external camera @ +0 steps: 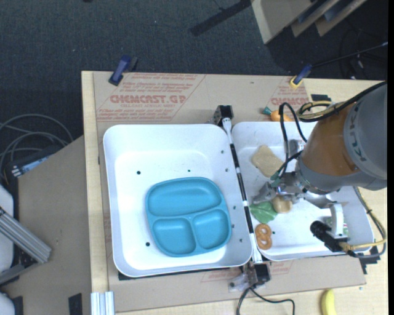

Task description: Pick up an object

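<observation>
Hand (280, 192) hovers over a small tan object (282, 205); grip unclear. Green piece (263, 212) at its eight o'clock.

From my station I see a dark grey carpet floor (74, 31) around the bench. The bench top (154, 92) is brown board with red printed letters. Grey cables (28, 144) lie coiled at the left, and a metal rail (24, 237) below them. A beige furniture piece (301, 18) stands at top right.
</observation>
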Controlling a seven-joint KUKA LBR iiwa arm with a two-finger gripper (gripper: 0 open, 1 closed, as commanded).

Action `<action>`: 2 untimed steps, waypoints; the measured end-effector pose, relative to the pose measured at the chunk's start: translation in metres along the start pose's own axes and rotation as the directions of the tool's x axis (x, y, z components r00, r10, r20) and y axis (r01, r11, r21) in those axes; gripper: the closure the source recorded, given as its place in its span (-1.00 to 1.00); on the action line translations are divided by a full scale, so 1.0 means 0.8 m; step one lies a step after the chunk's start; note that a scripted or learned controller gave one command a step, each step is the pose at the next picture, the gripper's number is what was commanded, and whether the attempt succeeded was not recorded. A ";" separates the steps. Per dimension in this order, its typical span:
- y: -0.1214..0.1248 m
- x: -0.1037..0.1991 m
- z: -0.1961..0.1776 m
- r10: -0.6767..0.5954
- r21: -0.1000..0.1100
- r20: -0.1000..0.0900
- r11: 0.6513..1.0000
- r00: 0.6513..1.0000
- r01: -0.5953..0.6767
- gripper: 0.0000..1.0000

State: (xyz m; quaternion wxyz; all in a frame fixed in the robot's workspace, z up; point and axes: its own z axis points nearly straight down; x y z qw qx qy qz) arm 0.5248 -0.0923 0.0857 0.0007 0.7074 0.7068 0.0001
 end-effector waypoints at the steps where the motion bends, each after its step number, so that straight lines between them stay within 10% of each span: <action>1: 0.001 0.001 -0.012 0.000 -0.002 0.000 1.000 1.000 0.000 1.00; 2: 0.044 0.080 -0.124 -0.002 0.001 -0.002 1.000 1.000 0.002 1.00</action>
